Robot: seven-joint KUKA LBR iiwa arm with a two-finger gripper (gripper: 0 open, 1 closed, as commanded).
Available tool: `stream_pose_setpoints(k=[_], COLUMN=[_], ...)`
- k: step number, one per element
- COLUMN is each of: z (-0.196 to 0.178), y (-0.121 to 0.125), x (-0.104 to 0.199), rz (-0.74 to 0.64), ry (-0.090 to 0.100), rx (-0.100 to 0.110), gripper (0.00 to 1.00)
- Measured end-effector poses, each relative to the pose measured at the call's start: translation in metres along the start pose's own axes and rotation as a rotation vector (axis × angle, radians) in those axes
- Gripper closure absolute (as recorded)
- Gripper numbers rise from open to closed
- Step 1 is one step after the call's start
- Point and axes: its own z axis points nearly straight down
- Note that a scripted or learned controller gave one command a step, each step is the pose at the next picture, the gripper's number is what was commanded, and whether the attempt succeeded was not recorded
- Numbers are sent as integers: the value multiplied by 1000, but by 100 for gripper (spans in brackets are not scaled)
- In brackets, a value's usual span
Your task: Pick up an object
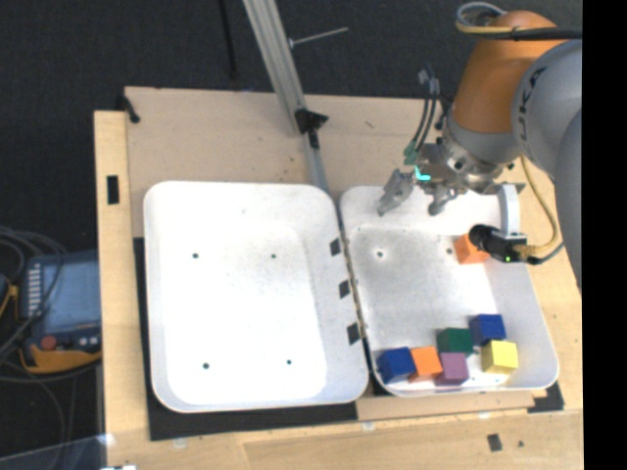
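My gripper point(419, 196) hovers over the far edge of the right bin point(411, 272), its two grey fingers spread apart with nothing between them. An orange block point(468, 252) lies at the bin's right side, partly behind a black cable part. Along the bin's near edge sit several blocks: a blue one point(396, 363), an orange one point(427, 360), a purple one point(454, 367), a green one point(455, 341), a second blue one point(487, 328) and a yellow one point(500, 355). All of these lie well in front of the gripper.
The left bin point(240, 292) sits beside the right one, joined by black clips. A slanted metal rail point(284, 76) rises from the bench behind the bins. A grey device with cables point(59, 306) lies off the bench's left side.
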Motion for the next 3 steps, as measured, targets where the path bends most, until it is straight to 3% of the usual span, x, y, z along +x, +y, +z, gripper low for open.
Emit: stream_pose_setpoints(k=[1,3], z=[-2,83], y=[1,0], x=[0,0], rz=[-1,4], ry=[-1,-3], rx=[-4,-1], gripper=[0,0])
